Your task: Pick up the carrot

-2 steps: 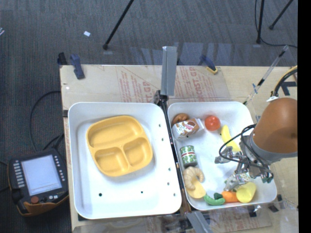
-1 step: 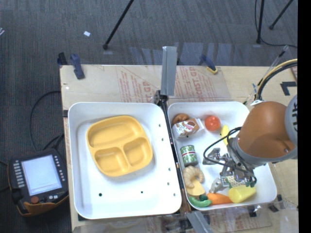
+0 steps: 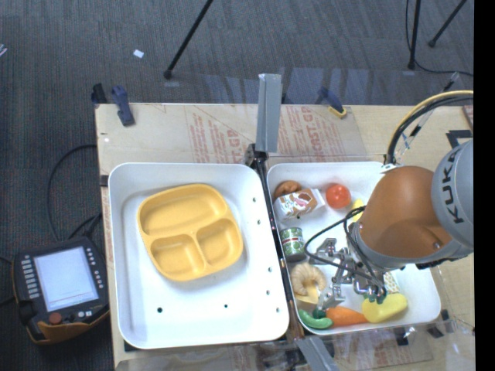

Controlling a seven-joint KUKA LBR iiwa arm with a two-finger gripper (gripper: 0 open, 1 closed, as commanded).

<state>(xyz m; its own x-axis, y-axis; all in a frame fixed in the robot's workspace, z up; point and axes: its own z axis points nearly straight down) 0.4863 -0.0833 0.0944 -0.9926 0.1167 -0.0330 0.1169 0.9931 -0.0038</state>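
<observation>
The carrot (image 3: 346, 315) is a small orange piece lying along the front wall of the right bin (image 3: 430, 284). A green vegetable (image 3: 315, 320) lies at its left end and a yellow fruit (image 3: 384, 308) at its right. My gripper (image 3: 352, 286) hangs from the orange-banded wrist, pointing down, just behind and above the carrot. Its metal parts and cables overlap the items below, and nothing is seen lifted off the bin floor.
The right bin also holds a bagel (image 3: 308, 278), a small green can (image 3: 292, 242), a snack packet (image 3: 297, 204) and a red tomato (image 3: 337, 195). A yellow divided plate (image 3: 189, 230) sits in the left bin (image 3: 124, 207). A teach pendant (image 3: 60, 288) lies left of the bench.
</observation>
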